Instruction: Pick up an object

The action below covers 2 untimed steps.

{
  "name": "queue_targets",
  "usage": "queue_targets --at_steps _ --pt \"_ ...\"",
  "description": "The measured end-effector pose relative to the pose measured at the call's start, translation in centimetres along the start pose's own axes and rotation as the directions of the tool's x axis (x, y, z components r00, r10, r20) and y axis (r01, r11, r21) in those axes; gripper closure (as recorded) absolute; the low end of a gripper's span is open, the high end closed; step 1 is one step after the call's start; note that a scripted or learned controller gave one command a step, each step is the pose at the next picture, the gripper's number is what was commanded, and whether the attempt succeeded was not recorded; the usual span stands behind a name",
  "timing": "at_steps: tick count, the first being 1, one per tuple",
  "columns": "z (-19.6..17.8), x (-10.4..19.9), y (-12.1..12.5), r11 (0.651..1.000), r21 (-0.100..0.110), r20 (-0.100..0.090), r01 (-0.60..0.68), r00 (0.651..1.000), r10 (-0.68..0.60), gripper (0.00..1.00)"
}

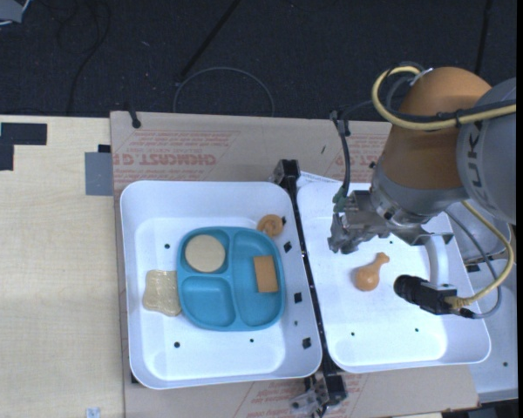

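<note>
gripper (347,240): over right bin (401,347), finger state cannot be told | drumstick toy (370,273): on bin floor at gripper's 5 o'clock, apart | left bin (148,225): blue tray (220,301), 2 items aboard

Pincer (344,244) above right bin (410,347), near drumstick-shaped toy (370,273).

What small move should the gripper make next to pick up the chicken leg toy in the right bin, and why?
Probably a short shift toward the camera view's lower right, then down. The gripper hangs over the right bin, while the drumstick toy lies apart from it, just below and to the right, on the bin floor. Nothing else lies close beside the toy.
</note>
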<state>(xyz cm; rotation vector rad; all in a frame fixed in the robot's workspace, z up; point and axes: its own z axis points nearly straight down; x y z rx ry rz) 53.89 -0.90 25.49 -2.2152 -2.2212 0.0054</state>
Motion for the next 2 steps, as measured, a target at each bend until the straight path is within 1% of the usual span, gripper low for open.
queue_targets --at_steps 1,2 --pt "0.6 5.1 1.2 1.000 -0.003 0.001 0.000 1.000 0.000 1.00" --pt "2.5 9.6 1.3 1.000 0.000 0.001 -0.001 1.000 0.001 1.00"
